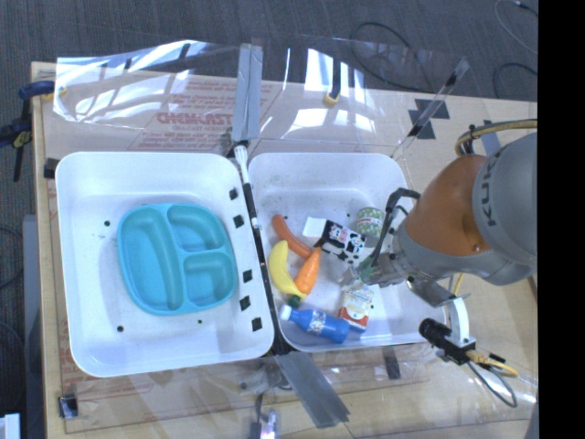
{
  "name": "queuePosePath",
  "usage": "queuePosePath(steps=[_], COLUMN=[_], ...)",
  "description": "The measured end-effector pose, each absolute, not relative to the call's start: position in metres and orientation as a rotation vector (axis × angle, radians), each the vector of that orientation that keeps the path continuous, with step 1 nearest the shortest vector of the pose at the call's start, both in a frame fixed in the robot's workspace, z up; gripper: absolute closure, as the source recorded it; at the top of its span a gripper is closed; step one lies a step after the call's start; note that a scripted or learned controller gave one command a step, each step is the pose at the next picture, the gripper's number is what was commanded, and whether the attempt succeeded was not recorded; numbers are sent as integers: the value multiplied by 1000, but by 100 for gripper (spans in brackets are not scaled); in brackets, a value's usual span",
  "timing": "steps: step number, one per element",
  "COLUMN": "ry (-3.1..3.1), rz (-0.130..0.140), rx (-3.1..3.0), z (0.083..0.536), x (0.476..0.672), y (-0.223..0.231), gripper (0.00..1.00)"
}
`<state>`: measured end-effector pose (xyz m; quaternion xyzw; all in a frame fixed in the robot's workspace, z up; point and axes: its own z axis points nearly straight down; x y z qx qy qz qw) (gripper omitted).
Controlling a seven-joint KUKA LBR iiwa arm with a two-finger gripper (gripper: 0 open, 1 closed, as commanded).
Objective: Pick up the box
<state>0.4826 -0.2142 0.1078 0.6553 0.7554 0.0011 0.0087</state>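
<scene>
The bench (110,94) bears two white bins (78,245) side by side.

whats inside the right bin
In the right bin: banana, carrot, blue bottle, black-and-white box. The arm covers its right side.

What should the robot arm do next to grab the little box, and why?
Probably slide the tool a little left and up before lowering: the black-and-white box lies just that way in the right bin, close beside the tool, with the carrot nearby.
</scene>
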Motion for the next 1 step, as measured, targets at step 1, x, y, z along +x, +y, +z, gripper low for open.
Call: queuePosePath(steps=[1], ry=[2360], rz=[3], rx=[2047], z=[108], x=[483], y=[-214], gripper=[0])
